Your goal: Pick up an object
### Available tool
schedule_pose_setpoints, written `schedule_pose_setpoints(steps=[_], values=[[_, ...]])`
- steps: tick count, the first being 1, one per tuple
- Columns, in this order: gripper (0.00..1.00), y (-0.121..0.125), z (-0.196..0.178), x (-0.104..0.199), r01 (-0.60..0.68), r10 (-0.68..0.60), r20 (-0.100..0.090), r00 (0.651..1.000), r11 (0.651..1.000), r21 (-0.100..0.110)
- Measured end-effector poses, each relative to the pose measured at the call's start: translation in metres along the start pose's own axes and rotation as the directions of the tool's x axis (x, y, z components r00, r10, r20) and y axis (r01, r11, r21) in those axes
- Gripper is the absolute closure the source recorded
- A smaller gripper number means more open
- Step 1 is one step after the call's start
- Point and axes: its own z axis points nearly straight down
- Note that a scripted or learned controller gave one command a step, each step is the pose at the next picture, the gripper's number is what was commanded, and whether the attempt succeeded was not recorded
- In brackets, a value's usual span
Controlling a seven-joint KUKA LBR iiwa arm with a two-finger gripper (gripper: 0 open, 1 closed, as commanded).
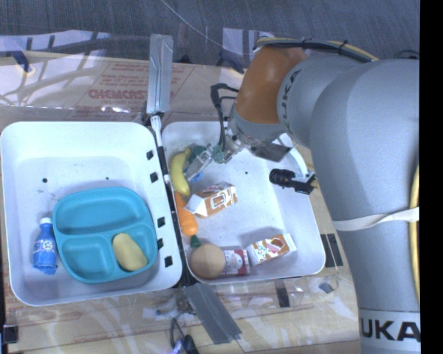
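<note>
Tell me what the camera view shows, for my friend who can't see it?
A big grey robot arm's gripper hangs low in the right white bin, by a banana, two small cartons and a carrot. In the left white bin sits a blue divided tray holding a yellow potato-like lump, with a small blue bottle beside the tray.

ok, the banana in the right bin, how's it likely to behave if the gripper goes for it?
The banana is curved and smooth-skinned, so it would probably pivot or slip in a narrow pinch. It lies along the bin wall, leaving little finger room on that side. Likely a light toy, though that can't be confirmed. The gripper sits right beside it.
</note>
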Motion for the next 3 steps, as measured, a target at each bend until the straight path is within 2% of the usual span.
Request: schedule_pose_setpoints(steps=[1, 2, 3], values=[[0.0, 0.008, -0.001, -0.002, -0.181, 0.181, 0.002, 0.983, 0.983, 0.003], [1.0, 0.01, -0.011, -0.001, -0.176, 0.176, 0.0, 0.984, 0.984, 0.001], [1.0, 0.048, -0.102, 0.052, 0.107, -0.107, 0.0, 0.994, 0.994, -0.004]])
